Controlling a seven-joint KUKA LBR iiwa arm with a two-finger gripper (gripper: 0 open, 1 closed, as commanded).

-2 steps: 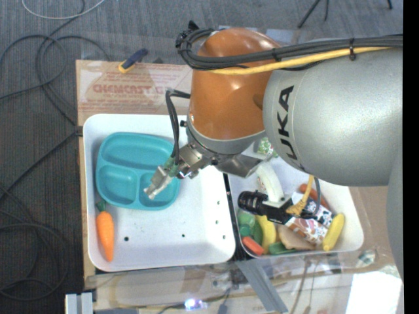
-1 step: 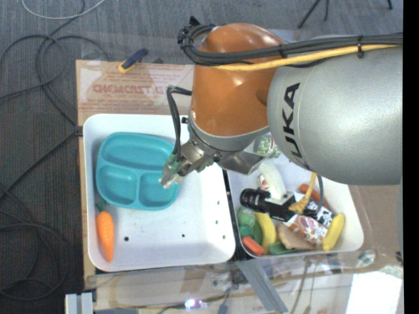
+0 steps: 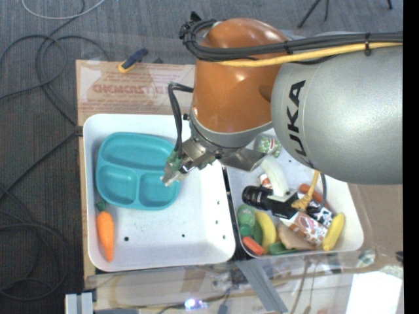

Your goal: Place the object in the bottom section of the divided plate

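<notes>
over the teal divided plate (image 3: 134,170) in the left bin (image 3: 203,234), the pincer (image 3: 171,175) hangs at the plate's right edge; whether it is spread cannot be told. a toy carrot (image 3: 105,234) lies just below the plate, apart from the pincer.

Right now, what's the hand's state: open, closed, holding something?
Hand: over the right edge of the teal divided plate; open or closed cannot be told, and nothing shows between its fingers.
</notes>
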